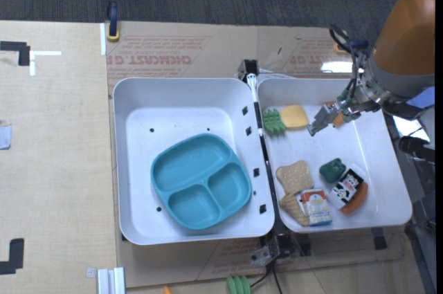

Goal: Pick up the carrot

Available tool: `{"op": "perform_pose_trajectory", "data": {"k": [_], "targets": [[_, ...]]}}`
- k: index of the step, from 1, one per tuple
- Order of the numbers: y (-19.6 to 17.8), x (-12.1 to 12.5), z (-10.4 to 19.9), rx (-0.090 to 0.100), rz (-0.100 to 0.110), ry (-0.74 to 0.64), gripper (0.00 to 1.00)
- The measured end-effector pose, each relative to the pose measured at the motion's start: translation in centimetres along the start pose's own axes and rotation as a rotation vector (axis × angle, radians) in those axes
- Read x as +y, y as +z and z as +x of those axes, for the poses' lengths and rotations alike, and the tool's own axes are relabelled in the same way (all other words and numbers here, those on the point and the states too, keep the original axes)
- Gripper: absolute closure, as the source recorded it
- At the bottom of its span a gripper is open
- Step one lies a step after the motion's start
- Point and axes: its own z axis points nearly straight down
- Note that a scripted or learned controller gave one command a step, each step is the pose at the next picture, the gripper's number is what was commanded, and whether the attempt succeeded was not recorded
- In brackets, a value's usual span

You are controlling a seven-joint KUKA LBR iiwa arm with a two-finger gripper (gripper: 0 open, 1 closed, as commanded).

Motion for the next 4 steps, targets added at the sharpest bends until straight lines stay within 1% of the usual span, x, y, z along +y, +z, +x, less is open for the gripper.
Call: {"op": "perform_pose_trajectory", "data": {"k": [1, 2, 3, 4], "targets": [[5.7, 0.6, -6.7, -0.001, 0.000, 0.153, 0.00], [10.9, 5.2, -9.1, -0.002, -0.001, 0.266, 0.00], [13.8, 8.7, -7.5, -0.010, -0.014, 0.235, 0.00], [13.8, 4.1, -6.3, -0.007, -0.019, 0.424, 0.00]]}}
